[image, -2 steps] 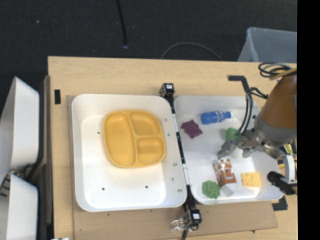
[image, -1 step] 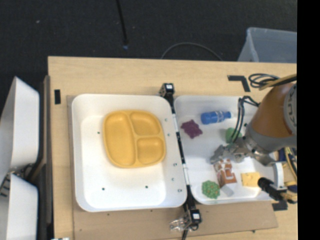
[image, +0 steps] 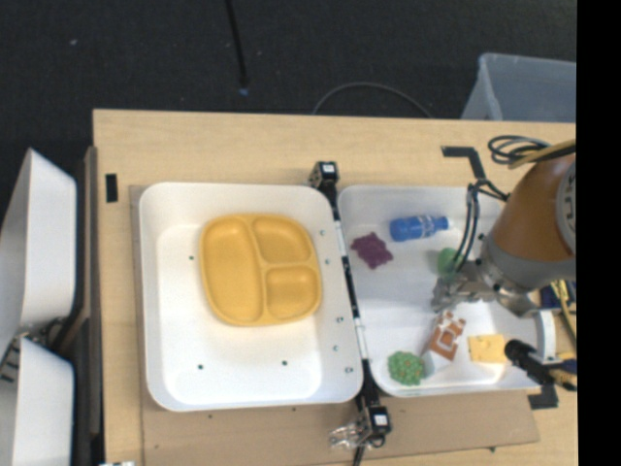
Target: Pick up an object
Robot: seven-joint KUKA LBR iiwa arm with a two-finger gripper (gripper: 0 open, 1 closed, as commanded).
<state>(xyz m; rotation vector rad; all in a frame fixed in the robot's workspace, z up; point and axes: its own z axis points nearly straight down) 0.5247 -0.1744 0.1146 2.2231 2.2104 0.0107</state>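
Arm: the grey arm with the orange band is reaching into the right bin (image: 388, 197) from the right side, and the gripper (image: 448, 297) is hanging low over the middle of this bin.
Hand state: I cannot tell how it is standing, because the wrist is covering it.
Nearest thing: a small orange and white block (image: 445, 339) is lying just below the gripper, a little tilted; I cannot tell if they are touching.
Handling: I am judging this block as light and stiff, with flat sides, so taking it across the narrow sides is looking best.
Other things: a blue bottle (image: 418, 227) is lying on its side, smooth and round, probably slippery; a purple piece (image: 371, 250) is looking soft; a green bumpy lump (image: 408, 367) is sitting near the front wall; a yellow wedge (image: 486, 348) is lying just beside the block; a green thing (image: 446, 259) is partly hiding behind the arm.
Left bin (image: 175, 377): it is holding a yellow plate (image: 260, 268) with three compartments, glossy hard plastic.
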